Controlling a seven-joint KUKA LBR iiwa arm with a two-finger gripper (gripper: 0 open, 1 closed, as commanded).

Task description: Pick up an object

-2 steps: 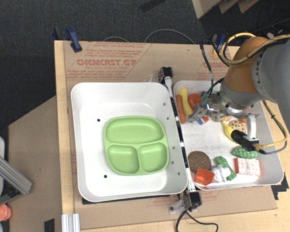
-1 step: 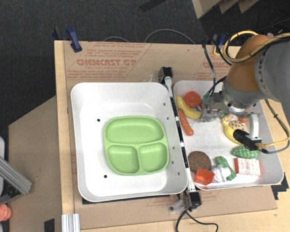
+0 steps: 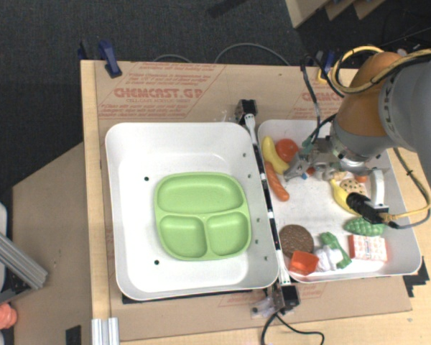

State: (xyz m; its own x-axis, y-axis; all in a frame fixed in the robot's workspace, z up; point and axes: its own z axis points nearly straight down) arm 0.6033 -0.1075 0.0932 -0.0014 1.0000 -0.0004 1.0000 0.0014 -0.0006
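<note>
A: State the position of the gripper (image 3: pixel 307 165) and why it is there.

B: It sits low inside the right bin (image 3: pixel 401 264), at that bin's upper middle, reached in from the right by the arm (image 3: pixel 388 99). The toy food is gathered in this bin, so this is where a pick must be made. Whether the fingers are wide or closed cannot be told from this angle, and nothing is seen held between them.

A: Which objects lie nearest?

B: A red tomato-like piece (image 3: pixel 286 149) lies just beside the gripper, with a yellow banana (image 3: pixel 271 153) beyond it against the bin's left wall. An orange carrot (image 3: pixel 276 182), long and tapered, lies just below those. All look like smooth moulded plastic.

A: The rest of the right bin?

B: A yellow spotted piece (image 3: pixel 345 190) lies near the bin's centre. Along its near edge lie a flat brown disc (image 3: pixel 296 238), an orange-red block (image 3: pixel 304 263), a green leafy piece (image 3: pixel 364 227) and a small printed carton (image 3: pixel 366 248).

A: The left bin?

B: The left bin (image 3: pixel 129 264) holds a green divided plate (image 3: pixel 202 215), rounded, matte, with three compartments. Both bins rest on the surface (image 3: pixel 100 192), which is covered in printed cardboard.
</note>
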